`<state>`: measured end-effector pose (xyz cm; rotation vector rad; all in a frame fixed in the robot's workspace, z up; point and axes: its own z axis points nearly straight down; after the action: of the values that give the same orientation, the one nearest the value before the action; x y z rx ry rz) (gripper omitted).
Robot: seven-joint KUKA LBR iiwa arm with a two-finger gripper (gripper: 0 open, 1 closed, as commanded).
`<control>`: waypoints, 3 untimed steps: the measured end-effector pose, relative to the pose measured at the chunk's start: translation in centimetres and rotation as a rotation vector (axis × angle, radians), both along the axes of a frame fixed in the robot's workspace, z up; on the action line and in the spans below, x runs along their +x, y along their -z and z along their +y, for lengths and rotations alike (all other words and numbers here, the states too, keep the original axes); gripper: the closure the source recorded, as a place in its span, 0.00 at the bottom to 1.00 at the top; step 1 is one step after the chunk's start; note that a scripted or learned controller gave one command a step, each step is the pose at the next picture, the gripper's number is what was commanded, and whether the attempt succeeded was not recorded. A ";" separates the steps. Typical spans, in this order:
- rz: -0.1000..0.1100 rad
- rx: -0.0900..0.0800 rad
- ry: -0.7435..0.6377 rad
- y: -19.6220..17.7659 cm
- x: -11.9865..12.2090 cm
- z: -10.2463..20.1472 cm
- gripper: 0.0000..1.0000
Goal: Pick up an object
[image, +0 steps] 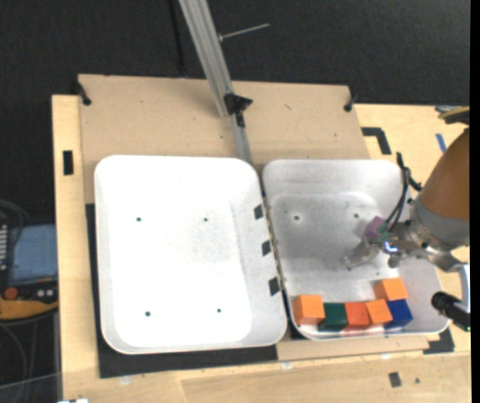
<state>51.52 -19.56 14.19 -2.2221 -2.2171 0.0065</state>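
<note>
Several small blocks lie along the near edge of the right bin (324, 183): an orange block (310, 307), a green block (334, 315), two more orange blocks (357, 313) (378, 311), a blue block (399, 311), and another orange block (393, 290) just behind them. My gripper (364, 253) hangs low over the bin's middle, right of centre, and up-left of the blocks. It is apart from them. A small purple patch (377, 225) sits at the wrist; I cannot tell what it is.
The left bin (177, 250) lies beside the right one. A slanted metal rail (211, 49) runs from the top down to the gap between the bins. Cables and a blue box (34, 254) sit off the bench's left side.
</note>
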 end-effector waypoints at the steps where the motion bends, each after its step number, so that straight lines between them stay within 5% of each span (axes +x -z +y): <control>1: -0.008 -0.002 0.001 4.4 0.1 -0.2 0.00; 2: -0.013 -0.001 0.011 3.2 0.2 -0.3 1.00; 3: -0.012 -0.002 0.008 -2.1 0.6 -1.5 1.00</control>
<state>52.13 -21.05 16.29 -2.2375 -2.2156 -0.0043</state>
